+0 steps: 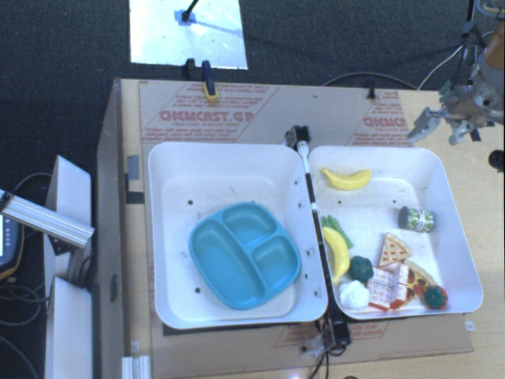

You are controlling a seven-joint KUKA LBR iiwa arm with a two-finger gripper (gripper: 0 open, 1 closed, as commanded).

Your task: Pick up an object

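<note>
While my gripper (443, 128) hangs spread and empty beyond the right bin's (454, 204) far right corner, nothing is picked yet; the nearest candidate, a banana (346, 178), lies by the bin's far edge.

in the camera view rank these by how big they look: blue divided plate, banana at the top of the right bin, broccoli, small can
1. blue divided plate, by far the largest
2. banana
3. small can and broccoli: these look about alike, so I won't rank them.
</note>
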